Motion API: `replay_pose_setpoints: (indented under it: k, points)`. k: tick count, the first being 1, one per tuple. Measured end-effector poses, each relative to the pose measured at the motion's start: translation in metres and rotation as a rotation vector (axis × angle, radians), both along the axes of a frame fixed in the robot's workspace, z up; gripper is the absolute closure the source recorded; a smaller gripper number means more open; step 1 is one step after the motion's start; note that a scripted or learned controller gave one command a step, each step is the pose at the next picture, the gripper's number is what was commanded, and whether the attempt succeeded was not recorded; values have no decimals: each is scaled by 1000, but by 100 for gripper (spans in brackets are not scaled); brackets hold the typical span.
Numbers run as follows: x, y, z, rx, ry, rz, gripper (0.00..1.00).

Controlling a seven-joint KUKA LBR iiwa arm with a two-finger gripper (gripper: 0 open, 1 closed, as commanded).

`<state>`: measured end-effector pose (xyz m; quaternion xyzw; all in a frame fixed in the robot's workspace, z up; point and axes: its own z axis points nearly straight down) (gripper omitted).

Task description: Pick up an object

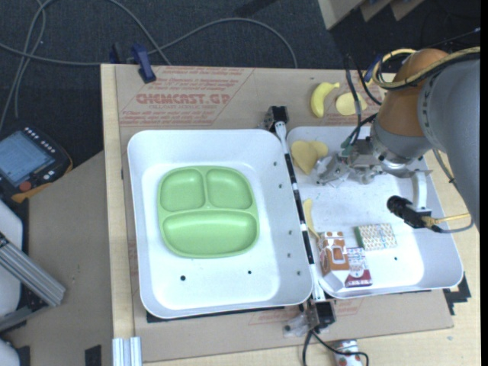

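We put this at the reach step; gripper (335, 170) low in right bin (442, 269), just beside yellow chip (307, 155); grip state we cannot tell; next calls for closing on chip, then lifting.

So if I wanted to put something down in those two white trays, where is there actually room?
The left bin has a bare strip all around the green divided plate, widest along its near edge. The right bin is crowded: the claw by the pale yellow piece at the back, packets in front. Its far-right near corner beyond the patterned packet is bare.
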<state>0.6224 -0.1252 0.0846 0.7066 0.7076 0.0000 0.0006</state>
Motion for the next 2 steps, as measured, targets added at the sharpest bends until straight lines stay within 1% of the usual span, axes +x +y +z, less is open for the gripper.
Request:
replay_pose_setpoints:
  k: [1, 2]
  points:
    - [36, 21, -2, -5, 39, -14, 0]
    - [-51, -47, 0, -1, 2, -2, 0]
